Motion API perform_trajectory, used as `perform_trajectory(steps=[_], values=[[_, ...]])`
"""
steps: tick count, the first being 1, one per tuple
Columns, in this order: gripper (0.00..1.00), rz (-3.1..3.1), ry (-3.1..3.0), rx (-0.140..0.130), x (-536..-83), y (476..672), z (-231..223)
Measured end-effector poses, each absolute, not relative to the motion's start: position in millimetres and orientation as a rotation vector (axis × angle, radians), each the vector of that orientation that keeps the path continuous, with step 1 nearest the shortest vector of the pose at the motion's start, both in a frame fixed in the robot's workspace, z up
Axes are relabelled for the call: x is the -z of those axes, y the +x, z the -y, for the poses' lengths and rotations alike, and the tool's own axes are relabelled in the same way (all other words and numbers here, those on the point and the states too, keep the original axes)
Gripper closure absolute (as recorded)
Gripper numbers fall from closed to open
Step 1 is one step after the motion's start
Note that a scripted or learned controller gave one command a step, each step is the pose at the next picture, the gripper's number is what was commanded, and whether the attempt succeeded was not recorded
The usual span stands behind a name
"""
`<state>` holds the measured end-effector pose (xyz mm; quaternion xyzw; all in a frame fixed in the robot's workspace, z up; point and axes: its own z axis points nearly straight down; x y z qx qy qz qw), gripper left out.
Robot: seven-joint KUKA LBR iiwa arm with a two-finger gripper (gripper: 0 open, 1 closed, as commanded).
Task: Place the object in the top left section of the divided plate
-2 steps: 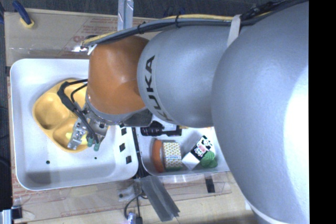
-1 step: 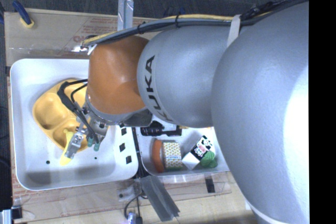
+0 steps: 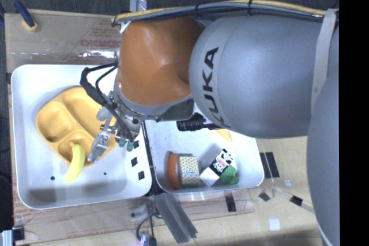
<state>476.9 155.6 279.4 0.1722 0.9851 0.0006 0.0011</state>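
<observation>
while gripper (image 3: 99, 146) is hovering over near right edge of yellow divided plate (image 3: 57, 118) in left bin (image 3: 23, 141), banana (image 3: 75, 161) is lying across plate's near rim, tip spilling onto bin floor. cannot tell finger state. banana is not sitting in top left section; placement is looking unfinished. packaged items (image 3: 199, 171) are resting in right bin.

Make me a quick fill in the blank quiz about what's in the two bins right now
1. The divided plate in the left bin is coloured ____.
2. The long yellow fruit lying across the plate's lower edge is a ____.
3. The pincer hovers over the ____ bin, close to the plate.
4. The black-and-white cow toy lies in the ____ bin, next to a brown can.

Missing words: yellow; banana; left; right
</observation>
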Motion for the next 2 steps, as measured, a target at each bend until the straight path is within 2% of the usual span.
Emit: perform_trajectory(steps=[1, 2], values=[[0.00, -3.034, 0.816, 0.002, -236, 476.6, -129], [1.00, -3.037, 0.807, 0.002, -246, 477.3, -131]])
